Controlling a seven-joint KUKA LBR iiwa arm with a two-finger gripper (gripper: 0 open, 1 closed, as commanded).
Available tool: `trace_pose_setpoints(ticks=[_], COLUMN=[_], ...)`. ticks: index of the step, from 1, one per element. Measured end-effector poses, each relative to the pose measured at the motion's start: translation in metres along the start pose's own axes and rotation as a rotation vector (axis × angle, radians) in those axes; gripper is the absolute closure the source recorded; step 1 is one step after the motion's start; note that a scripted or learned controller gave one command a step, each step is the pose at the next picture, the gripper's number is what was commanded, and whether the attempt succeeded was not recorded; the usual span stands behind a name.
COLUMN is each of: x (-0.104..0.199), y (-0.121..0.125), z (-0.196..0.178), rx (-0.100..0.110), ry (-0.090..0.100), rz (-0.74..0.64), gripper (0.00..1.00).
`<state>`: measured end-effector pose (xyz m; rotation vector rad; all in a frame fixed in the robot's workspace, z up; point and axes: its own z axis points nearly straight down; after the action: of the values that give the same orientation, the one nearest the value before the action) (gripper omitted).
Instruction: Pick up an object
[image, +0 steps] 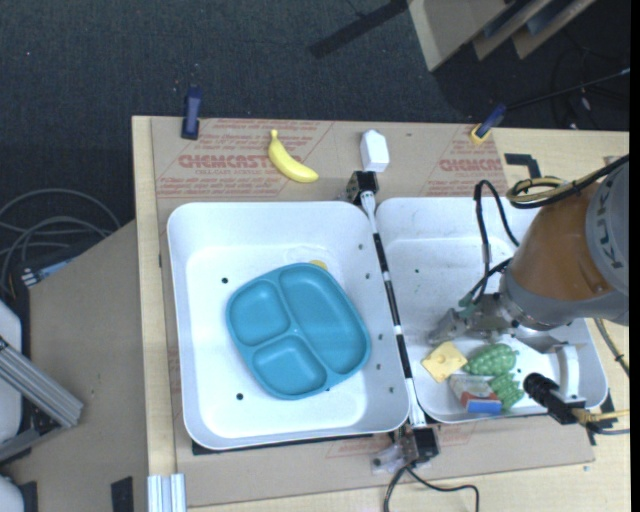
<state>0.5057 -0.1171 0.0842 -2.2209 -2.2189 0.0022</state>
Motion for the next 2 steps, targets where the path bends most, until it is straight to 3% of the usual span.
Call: trace_pose_setpoints(ticks=[1, 2], x=[-0.056, -0.021], y=[0.044, -0.026], z=[-0.010, 0.000], rx=[-0.003, -0.001], ry=[-0.002, 0.000], rz=[0.000, 0.000], gripper=[0.00, 0.00])
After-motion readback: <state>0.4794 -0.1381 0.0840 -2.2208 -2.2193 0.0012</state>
